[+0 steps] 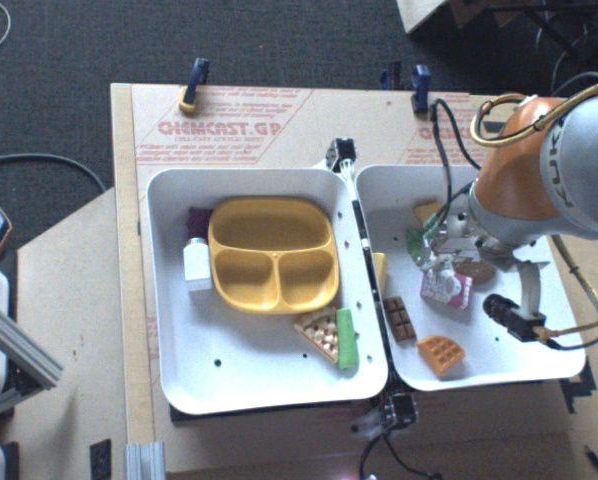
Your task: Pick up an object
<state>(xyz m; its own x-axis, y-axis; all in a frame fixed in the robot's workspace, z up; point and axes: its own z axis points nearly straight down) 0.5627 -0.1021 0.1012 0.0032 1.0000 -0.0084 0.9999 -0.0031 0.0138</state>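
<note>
You are looking down on the counter, where two white bins are sitting side by side. In the left bin, a small white bottle is lying near the left wall, touching a yellow divided tray that is taking up the middle. Toward that bin's front right corner, a waffle-patterned wedge is resting just beside a green stick.

In the right bin, a brown chocolate bar is lying close to the left wall, and an orange waffle piece is sitting near the front edge. A pink and white packet is lying in the middle of this bin, with a green item just behind it toward the back left.

The grey arm is reaching in over the right bin's back right side, and the pincer is hanging directly over the pink and white packet. You cannot tell from this angle whether it is gripping anything.
</note>
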